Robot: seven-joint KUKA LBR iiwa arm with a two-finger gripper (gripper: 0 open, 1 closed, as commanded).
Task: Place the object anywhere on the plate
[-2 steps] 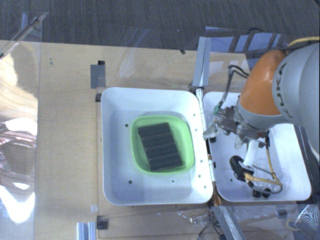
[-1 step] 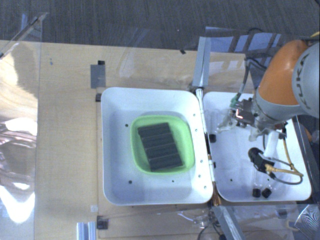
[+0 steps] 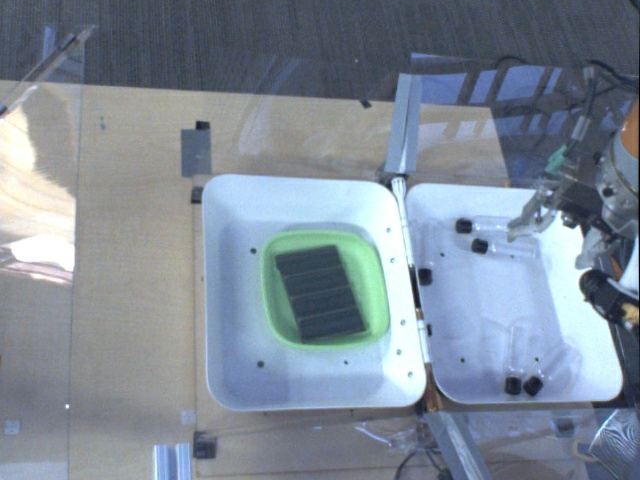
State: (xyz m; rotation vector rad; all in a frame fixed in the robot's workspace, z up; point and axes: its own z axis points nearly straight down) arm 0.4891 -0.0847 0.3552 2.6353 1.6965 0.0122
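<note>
Two clear tubes [image 3: 525, 360] lie at the right bin's [image 3: 480, 308] near edge; two more [image 3: 495, 239] lie farther back under the tool [image 3: 530, 220], whose grip cannot be told. Grasping seems underway; next comes carrying one left to the green plate [image 3: 272, 298].

Plate [image 3: 325, 294]: lime green, square with rounded corners, shallow raised rim. Lies flat in left bin [image 3: 230, 268], near middle, slightly toward bin's right edge and front.

Block [image 3: 319, 293]: dark grey, flat, rectangular, ribbed into four cross bands. Rests on plate, inside rim, roughly centred. Long axis tilted, running from plate's back-left toward front-right. Covers most of plate floor; green rim visible all round it.
</note>
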